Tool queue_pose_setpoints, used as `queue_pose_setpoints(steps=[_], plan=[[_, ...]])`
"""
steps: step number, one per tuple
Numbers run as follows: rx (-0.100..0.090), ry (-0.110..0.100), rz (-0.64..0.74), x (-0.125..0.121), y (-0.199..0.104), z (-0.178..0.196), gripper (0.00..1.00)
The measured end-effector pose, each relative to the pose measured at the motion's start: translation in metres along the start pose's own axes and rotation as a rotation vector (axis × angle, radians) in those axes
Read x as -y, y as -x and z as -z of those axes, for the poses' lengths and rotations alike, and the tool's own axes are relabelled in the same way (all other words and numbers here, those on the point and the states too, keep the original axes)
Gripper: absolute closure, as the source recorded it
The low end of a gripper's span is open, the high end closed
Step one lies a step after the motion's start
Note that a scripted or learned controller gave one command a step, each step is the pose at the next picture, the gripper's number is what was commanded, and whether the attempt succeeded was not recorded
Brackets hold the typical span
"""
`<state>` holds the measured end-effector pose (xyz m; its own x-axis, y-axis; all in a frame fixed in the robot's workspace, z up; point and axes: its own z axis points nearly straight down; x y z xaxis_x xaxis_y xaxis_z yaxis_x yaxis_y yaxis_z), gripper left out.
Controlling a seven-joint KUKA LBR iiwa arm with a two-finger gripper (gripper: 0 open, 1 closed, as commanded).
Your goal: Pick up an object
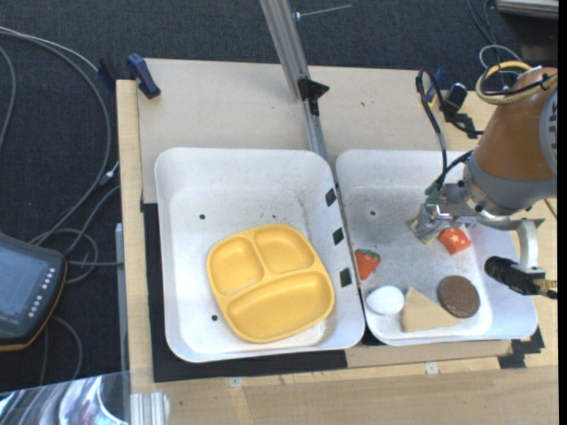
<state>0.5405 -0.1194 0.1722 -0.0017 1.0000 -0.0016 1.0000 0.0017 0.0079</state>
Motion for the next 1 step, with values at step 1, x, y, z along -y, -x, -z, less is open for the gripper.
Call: queue_pose_setpoints(steps=[1], plan=[[0.000,0.001,0.000,-0.0005,0.0001,0.0646,1.00]])
